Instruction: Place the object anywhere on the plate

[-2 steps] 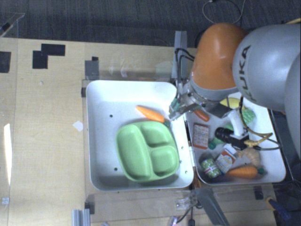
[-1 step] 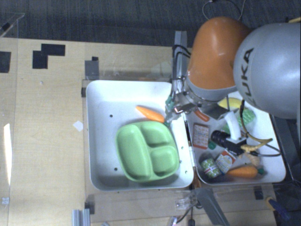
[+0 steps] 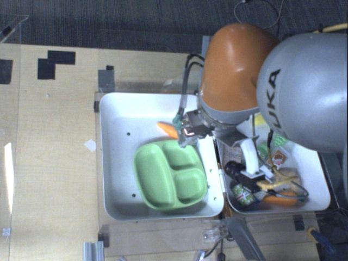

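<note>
The end effector [image 3: 185, 130] hovered just above the green plate's [image 3: 169, 174] top edge, the orange carrot [image 3: 166, 128] touching its left; grip state was unclear

Robot lab, KUKA arm [image 3: 304, 86], white bins [image 3: 117, 145], bench [image 3: 49, 145]

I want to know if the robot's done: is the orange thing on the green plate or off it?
Off. The orange thing lies on the white bin floor just beyond the green plate's upper edge, beside the gripper.
</note>
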